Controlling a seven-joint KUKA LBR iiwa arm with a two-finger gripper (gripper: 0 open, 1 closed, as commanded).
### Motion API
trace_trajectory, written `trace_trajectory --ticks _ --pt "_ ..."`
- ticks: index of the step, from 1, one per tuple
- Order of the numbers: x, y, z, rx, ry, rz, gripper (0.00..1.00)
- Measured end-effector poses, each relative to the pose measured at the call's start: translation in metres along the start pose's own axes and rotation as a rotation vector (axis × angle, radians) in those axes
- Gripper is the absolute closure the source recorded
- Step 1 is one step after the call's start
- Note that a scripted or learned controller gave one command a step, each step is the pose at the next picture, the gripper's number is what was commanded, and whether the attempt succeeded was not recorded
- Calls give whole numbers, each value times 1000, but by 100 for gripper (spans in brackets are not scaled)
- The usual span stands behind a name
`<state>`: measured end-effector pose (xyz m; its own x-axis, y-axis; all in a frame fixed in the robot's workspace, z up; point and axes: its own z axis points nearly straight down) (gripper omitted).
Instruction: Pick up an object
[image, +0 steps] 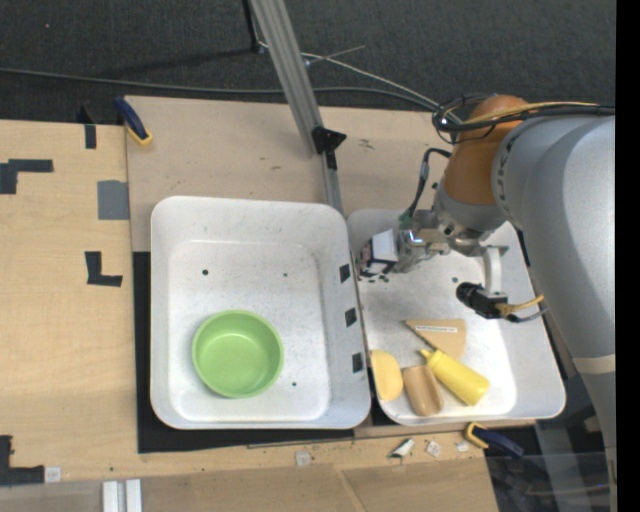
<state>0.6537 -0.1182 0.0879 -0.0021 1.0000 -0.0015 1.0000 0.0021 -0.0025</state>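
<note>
Right bin (520, 395): yellow bottle (457, 374), tan wedge (438, 331), two rounded pieces along near wall, candidates for picking. Gripper (385, 252) low at far-left corner; grip state cannot be told. Left bin (170, 230): green bowl (237, 352)

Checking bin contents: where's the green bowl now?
The green bowl sits in the left bin, at its front-left, apart from the gripper over the right bin.

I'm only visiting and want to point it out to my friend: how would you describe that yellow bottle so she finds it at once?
Find the right-hand white bin, the one under the grey arm. Along its near edge lie three small things in a row; the yellow bottle is the rightmost, lying tilted. Unlike the pale yellow piece and the tan piece beside it, it is bright yellow with a pointed tip.
</note>
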Motion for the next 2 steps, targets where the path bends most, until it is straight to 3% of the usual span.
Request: trace_trajectory --ticks 1,2 --pt "1 -1 -10 3 1 -1 100" --pt "-3 -1 -53 -2 2 3 100"
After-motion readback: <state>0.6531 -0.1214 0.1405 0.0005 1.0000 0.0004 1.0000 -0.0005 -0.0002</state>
